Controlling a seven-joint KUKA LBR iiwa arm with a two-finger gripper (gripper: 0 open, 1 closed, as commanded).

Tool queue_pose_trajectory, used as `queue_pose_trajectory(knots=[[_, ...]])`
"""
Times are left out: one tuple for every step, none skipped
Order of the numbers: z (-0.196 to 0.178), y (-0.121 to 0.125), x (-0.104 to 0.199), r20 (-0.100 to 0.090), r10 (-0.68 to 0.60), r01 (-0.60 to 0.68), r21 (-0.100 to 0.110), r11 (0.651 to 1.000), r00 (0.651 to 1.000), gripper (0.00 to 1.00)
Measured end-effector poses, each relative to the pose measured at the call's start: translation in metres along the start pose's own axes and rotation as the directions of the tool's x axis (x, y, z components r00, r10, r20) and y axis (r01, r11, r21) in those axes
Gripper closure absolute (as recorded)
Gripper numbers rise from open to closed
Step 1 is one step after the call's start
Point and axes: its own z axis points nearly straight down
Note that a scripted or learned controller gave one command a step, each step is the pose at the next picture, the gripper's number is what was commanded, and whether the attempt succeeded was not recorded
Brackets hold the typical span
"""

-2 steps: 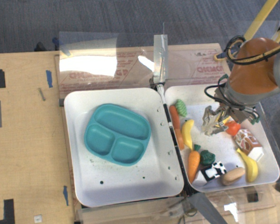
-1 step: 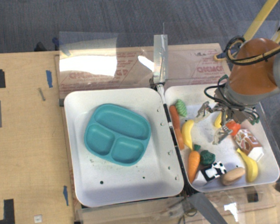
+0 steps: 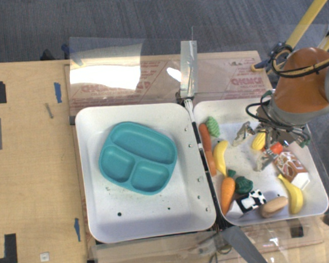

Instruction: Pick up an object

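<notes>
We see the arm [image 3: 299, 85] over the right bin's [image 3: 321, 201] far right corner, gripper [image 3: 259, 144] down inside the bin. Jaws are spread, one finger [image 3: 244, 132] toward the far edge, the other [image 3: 265, 160] nearer us. A small yellow piece [image 3: 258, 140] sits between them (pinched or just lying there, we can't tell). Along the bin's left edge: carrot [image 3: 206, 145] with green top, banana [image 3: 219, 155] just beside it, second carrot [image 3: 228, 192] nearer the front. Front edge: cow [image 3: 249, 201], bread roll [image 3: 273, 205], another banana [image 3: 293, 193]. A brown carton [image 3: 290, 167] lies near the right edge. Left bin [image 3: 97, 217] carries a teal tray [image 3: 137, 156], left of centre.
</notes>
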Motion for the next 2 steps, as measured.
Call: queue_pose_trajectory(knots=[[-0.0145, -0.0013, -0.0044, 0.013, 0.000, 0.000, 0.009, 1.000, 1.000, 1.00], [-0.0132, -0.0008, -0.0040, 0.011, -0.001, 0.001, 0.008, 1.000, 1.000, 0.00]])
